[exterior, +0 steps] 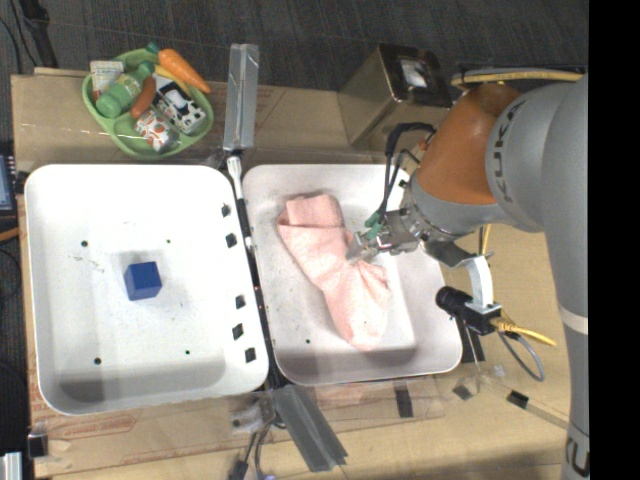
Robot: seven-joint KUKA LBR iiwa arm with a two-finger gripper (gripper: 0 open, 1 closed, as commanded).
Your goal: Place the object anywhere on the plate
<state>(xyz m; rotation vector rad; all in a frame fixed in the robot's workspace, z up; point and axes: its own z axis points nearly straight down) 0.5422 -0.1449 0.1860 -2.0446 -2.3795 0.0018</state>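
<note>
Cloth point(335, 268), pink and crumpled, lay diagonally across the floor of the right bin point(430, 353), and we took it for the object of the task, though a blue cube point(143, 279) also sat alone in the left bin point(60, 298), so the choice was a judgement. We could identify no plate among the things on the bench; a green bowl point(105, 123) of toy food stood beyond the left bin, well apart from the cloth. The gripper point(368, 248) sat low at the cloth's right edge, apparently touching the fabric, but we could not tell whether it was spread or pressed together, nor whether any fabric lay within it. Risks as we judged them: a pinch on one thin fold could slip out on lifting; the limp cloth could trail and snag on the bin wall or the divider between the bins; with no clear target, the drop could land off the mark. The arm point(520, 158) reached in from the right, its orange band above the wrist, which bent down toward the middle of the bin.
</note>
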